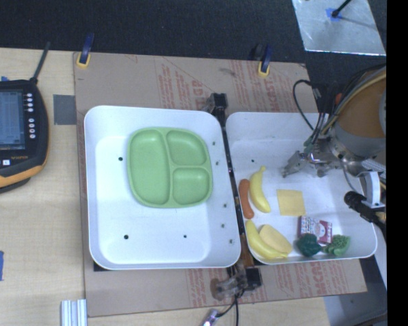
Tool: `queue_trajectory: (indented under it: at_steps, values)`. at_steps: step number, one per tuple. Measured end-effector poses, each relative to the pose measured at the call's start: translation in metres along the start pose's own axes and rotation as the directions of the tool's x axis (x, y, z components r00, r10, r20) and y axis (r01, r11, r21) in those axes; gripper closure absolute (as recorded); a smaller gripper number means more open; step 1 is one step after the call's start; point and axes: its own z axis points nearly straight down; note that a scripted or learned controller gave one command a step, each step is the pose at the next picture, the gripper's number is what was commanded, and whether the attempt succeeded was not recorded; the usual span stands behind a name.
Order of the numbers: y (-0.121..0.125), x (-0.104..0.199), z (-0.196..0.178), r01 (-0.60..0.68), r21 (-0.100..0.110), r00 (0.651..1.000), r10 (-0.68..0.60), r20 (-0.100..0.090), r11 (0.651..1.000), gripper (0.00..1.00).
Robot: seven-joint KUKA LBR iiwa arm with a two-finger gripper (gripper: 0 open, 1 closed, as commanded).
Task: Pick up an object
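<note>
The gripper [304, 164] hangs over the upper part of the right bin [258, 124], its metal fingers [290, 169] spread apart with nothing between them; they point toward the bin's left side, above bare white floor; behind it the grey arm [357, 131] with its orange band comes in from the right, trailing black cables.

Taking the right bin as the landmark: a yellow cheese slice [290, 202] lies flat near its middle, just below the gripper and apart from it; a small banana [259, 190] stands left of the cheese, with an orange sausage [247, 198] beside it along the bin's left wall; two more yellow pieces [266, 241] sit in the bin's lower left corner; a small red and white packet [315, 227] lies toward the lower right, with two green broccoli pieces [324, 245] just below it against the bottom wall.

Left of the right bin, the left bin [102, 216] holds a green divided plate [169, 167] in its upper half; further left, on the bench, sits a handheld control pad [12, 134] with a screen.
</note>
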Motion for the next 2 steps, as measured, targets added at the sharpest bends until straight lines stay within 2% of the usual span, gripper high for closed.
queue_trajectory:
  at_steps: [1,2]
  values:
    - [0.072,-0.004,-0.111,-0.002,-0.003,1.0,0.002,0.0,1.0,0.0]
    - [0.006,0.031,-0.059,-0.003,0.002,1.0,0.003,-0.001,1.0,0.0]
